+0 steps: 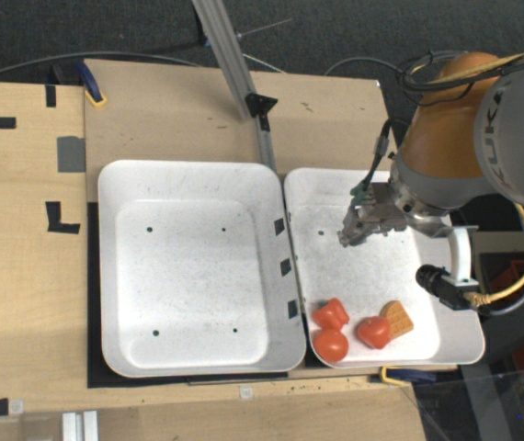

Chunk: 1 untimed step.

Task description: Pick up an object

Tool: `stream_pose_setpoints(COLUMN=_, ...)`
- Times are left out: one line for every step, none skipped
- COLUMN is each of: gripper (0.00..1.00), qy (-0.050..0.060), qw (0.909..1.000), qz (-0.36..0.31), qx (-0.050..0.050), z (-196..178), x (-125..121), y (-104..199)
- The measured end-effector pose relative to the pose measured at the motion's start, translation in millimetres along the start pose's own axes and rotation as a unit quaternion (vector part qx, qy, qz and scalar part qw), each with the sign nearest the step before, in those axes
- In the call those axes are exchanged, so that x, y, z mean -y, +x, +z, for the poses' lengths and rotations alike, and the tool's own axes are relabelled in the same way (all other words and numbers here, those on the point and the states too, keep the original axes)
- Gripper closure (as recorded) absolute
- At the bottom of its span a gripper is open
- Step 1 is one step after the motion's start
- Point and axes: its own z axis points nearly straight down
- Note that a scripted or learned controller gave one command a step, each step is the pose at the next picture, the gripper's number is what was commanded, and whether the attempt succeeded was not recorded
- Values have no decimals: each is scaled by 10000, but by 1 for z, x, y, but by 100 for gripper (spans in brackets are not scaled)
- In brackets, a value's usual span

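While gripper (pixel 352 231) hovers over right bin (pixel 336 196), open/closed unclear; 4 objs (pixel 332 314) nearby.

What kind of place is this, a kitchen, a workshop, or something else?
Most likely a robotics lab test bench. A grey and orange robot arm reaches over two shallow white bins on a plywood benchtop marked with black tape, and a few red and orange toy pieces lie in the right bin.

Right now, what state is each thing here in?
Gripper: hovering over the right bin's upper middle, nothing visibly held.
Red pieces: lying loose at the right bin's near edge.
Tan block: touching one red piece.
Right bin: holds all four.
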Motion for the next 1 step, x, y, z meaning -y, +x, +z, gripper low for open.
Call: stream_pose_setpoints(gripper=100, qy=3, qw=10000, qz=-5, qx=-1, z=7, x=-26, y=57)
